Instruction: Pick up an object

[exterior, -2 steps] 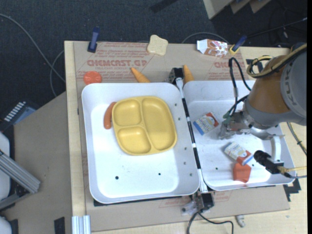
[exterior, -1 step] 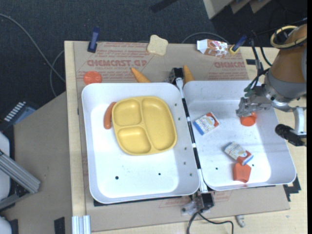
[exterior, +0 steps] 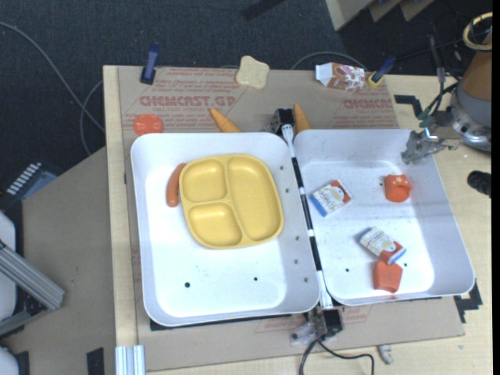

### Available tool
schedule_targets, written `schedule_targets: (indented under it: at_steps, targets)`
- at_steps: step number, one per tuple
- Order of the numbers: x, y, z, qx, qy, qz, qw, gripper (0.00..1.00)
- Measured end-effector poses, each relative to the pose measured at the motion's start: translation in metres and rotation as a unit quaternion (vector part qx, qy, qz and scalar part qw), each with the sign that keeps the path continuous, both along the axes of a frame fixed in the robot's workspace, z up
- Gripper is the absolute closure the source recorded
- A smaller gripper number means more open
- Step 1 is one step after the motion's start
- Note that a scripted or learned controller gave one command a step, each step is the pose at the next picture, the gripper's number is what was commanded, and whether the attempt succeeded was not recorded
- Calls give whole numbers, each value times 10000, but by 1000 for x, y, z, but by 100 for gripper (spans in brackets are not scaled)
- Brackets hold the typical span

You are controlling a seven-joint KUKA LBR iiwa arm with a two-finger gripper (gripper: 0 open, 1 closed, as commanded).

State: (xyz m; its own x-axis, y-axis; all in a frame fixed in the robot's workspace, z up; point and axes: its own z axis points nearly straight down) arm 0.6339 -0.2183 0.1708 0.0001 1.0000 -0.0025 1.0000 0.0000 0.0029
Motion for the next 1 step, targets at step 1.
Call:
schedule_targets:
  at_steps: [1]
  targets:
    - [0,1,0,3,5,4,10000,0]
